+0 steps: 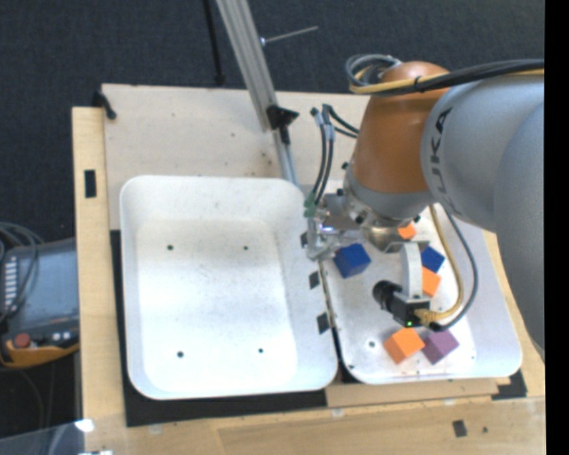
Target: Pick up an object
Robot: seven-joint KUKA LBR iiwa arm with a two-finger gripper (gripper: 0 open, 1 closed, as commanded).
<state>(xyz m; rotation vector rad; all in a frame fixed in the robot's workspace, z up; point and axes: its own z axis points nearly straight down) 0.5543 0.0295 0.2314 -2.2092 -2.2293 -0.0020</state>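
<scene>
The gripper [337, 240] hangs low over the right bin [482, 335], close to the edge where this bin meets the left bin [218, 282]; the grey arm with its orange band [398, 131] covers much of it from above, so I cannot tell whether it is wide or narrow. A blue cube [352, 260] sits just under the gripper, a little toward the view's lower right, touching it or nearly so; it is slightly tilted; it is not clear whether it is gripped or only lies beneath the tool. Further from the gripper, toward the view's right, lies a second blue block [433, 258], with a small orange block [430, 282] just beside it on the lower side; another orange piece [408, 230] shows partly from under the wrist, level with the gripper in the view. Well apart from the gripper, toward the lower right, a larger orange cube [406, 344] and a purple block [441, 346] lie side by side, touching or almost touching, near the bin's front wall. On the gripper's other side, the left bin's white floor carries fine dark speckles.
</scene>
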